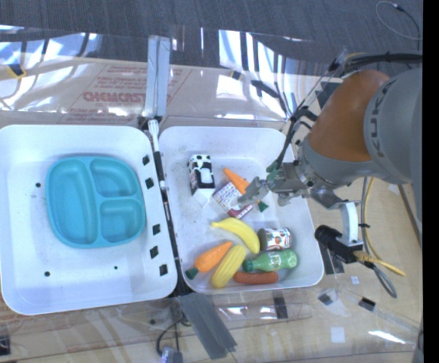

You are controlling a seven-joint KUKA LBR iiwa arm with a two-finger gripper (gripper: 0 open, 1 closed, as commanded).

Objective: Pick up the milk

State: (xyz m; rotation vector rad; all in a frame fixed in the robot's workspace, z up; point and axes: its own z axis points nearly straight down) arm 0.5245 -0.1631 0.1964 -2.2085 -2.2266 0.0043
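Lying left of the hand, milk sits apart.

**Dark carpet, glare on clear panels**

Beyond the table runs a dark grey floor, ribbed like carpet, with a thin cable looping across it at the upper right. Clear plastic panels stand behind the two white bins, catching bright bluish reflections of overhead light. A sheet with faint red lettering lies beneath them. The table's surface is pale wood, strewn at the right with small loose tools and wires.
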